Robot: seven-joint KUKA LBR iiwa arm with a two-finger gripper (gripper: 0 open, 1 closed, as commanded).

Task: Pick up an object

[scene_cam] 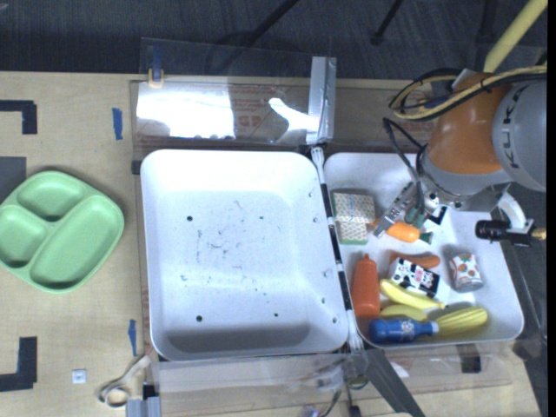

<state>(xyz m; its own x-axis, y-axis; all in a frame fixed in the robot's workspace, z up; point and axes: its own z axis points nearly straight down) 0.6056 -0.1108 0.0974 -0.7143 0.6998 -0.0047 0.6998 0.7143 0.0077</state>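
My gripper hangs over the upper middle of the right bin, below the orange wrist band. A small orange carrot with a green end lies right under its tip, touching or nearly so; a grip on it cannot be made out. Beside it to the left rests a green-patterned pouch. Toward the front lie a red-orange bottle, a black-and-white spotted box, a small red-and-white can, a banana, a yellow corn cob and a blue bottle.
The left bin adjoins the right one along a shared wall. A green divided plate sits on the bench at far left. A clear plastic panel stands behind the left bin. Cables loop around the arm at upper right.
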